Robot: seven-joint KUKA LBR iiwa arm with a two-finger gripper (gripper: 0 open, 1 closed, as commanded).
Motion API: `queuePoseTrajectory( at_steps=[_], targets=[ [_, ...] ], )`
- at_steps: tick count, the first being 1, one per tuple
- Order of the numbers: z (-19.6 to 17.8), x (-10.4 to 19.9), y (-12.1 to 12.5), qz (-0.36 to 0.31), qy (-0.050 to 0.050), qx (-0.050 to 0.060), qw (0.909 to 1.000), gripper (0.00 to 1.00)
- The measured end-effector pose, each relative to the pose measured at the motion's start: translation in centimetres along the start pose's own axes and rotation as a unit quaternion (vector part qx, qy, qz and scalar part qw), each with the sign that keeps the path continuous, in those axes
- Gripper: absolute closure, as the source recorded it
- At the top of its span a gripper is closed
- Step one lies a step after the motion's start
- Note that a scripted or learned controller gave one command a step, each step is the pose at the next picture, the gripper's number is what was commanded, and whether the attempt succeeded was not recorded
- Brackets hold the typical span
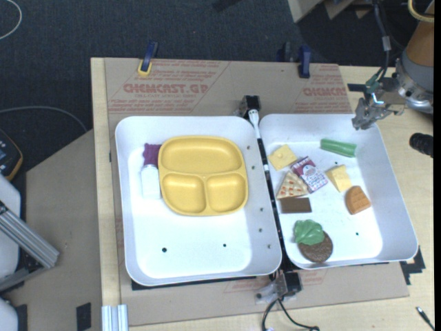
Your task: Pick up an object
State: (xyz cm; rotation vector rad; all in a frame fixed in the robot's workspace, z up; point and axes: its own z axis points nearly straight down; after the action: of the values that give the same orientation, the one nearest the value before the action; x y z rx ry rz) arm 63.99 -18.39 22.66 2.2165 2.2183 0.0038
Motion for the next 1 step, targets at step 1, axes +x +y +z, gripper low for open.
queuePoseTrajectory(
  at_steps=[1],
  targets=[
    [0.20,4.38,-1.96,-0.002,0.002,0.004,1.0000,1.00]
  ],
)
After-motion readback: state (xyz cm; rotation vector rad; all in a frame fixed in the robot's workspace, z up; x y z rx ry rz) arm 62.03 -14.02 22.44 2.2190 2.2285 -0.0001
